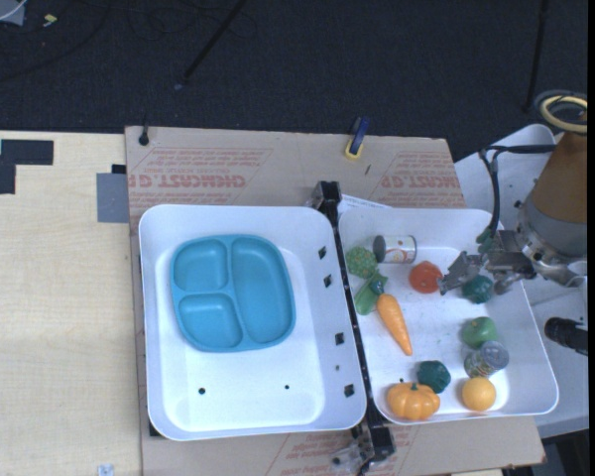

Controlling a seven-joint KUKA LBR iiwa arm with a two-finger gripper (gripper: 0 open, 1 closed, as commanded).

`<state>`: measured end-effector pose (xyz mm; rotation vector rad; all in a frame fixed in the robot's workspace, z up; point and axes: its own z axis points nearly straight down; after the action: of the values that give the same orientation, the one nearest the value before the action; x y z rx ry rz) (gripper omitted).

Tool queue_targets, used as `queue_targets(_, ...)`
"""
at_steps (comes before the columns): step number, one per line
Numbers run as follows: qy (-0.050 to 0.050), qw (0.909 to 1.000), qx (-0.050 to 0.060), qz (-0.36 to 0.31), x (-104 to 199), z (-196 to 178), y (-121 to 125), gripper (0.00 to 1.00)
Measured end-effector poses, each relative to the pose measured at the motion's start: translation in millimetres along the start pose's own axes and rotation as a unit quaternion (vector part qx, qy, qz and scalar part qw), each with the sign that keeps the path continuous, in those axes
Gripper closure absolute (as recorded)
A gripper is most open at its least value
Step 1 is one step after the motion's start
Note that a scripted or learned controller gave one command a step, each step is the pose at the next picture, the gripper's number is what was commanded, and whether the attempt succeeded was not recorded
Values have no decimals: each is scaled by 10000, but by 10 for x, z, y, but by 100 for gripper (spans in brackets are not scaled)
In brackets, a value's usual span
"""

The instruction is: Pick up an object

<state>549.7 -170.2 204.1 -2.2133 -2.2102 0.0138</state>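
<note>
One candidate: dark teal object [478,289] in the right bin [545,385], beside the red tomato [425,277]. Pincer [473,274] sits right over it; grip state — can't tell. Centre on teal, keep clear of tomato, descend straight.

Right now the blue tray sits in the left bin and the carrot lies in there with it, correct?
Not quite. The blue tray is in the left bin, but the camera view shows the carrot in the right bin, among the other toy food.
</note>
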Motion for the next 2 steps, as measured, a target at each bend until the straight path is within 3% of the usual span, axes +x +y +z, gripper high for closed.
queue_targets(1, -11, 10000, -61, -10, -2, -73, 26, 0)
queue_targets(2, -8, 10000, -44, -10, -76, 417, -4, 0)
